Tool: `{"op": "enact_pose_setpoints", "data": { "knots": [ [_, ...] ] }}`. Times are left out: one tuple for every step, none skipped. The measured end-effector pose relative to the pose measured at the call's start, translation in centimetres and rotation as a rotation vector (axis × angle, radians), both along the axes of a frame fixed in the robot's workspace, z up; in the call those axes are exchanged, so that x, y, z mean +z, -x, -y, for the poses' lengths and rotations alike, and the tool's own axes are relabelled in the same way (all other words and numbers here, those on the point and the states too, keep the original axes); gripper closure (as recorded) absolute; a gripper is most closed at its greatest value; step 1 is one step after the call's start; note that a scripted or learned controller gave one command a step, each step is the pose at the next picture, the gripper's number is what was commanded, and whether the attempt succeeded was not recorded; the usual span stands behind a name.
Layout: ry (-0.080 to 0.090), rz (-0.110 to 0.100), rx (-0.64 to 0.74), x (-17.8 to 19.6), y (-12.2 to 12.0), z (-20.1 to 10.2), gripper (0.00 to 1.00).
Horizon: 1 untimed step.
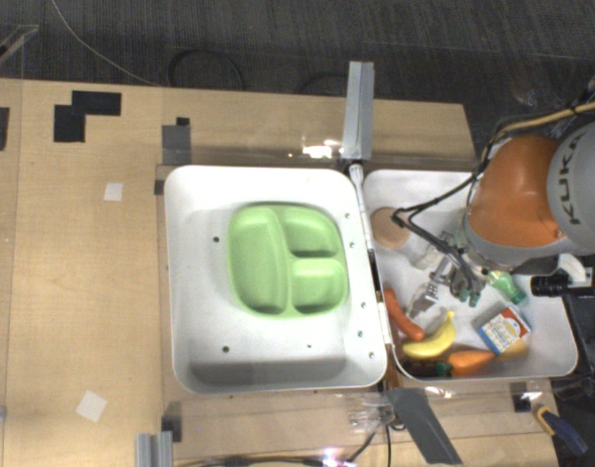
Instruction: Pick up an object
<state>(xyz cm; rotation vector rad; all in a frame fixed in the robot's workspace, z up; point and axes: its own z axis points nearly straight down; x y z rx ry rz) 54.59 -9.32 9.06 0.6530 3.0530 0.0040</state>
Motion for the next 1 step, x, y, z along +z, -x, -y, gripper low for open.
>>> {"op": "enact_pose_setpoints", "data": {
  "knots": [
    [-0.002,0.008,-0.184,0.07,5.07,-0.18,0.00]
  ]
}}
